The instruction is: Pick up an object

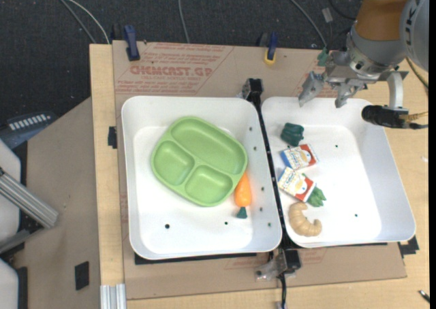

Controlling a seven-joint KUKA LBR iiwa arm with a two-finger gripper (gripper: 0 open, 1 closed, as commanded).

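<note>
My gripper (324, 94) hangs open above the far edge of the right bin (381, 165), with nothing between its fingers. Below and left of it, inside that bin, lies a dark green toy (293, 133). Nearer the front come two small cartons (299, 157) (295, 183), a little green piece (316, 197) and a tan croissant (304, 220). In the left bin (143, 233) a green divided plate (198, 160) rests, with an orange carrot (242, 192) at its right edge.
A black clamp (253, 88) sits at the far end of the divider between the bins. Blue and yellow clips (131, 42) hold the cardboard sheet at the back. Cables loop over the dark floor behind the bench.
</note>
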